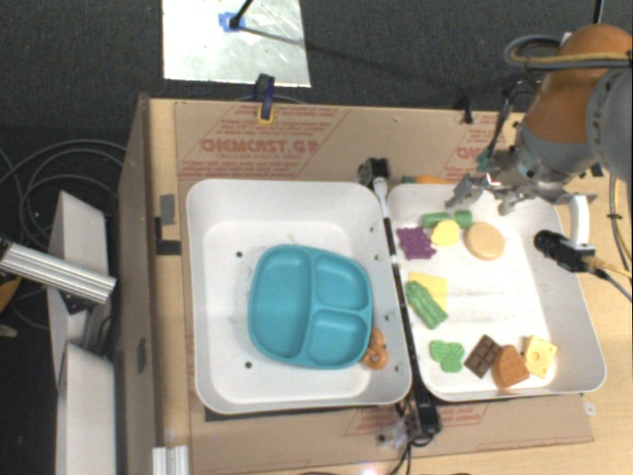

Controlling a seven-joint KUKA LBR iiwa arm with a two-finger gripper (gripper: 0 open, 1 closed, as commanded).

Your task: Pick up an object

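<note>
Tan round cookie (485,241) just below hand (487,194) (right bin (564,305)).

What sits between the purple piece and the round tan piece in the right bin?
In the camera view, a yellow piece lies between the purple piece and the round tan piece, with a green piece just behind it.

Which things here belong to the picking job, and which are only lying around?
For the job:
tool
purple toy
yellow toy
tan round toy
green toy
brown block

Lying about:
blue divided plate
left bin
cardboard sheet
</note>
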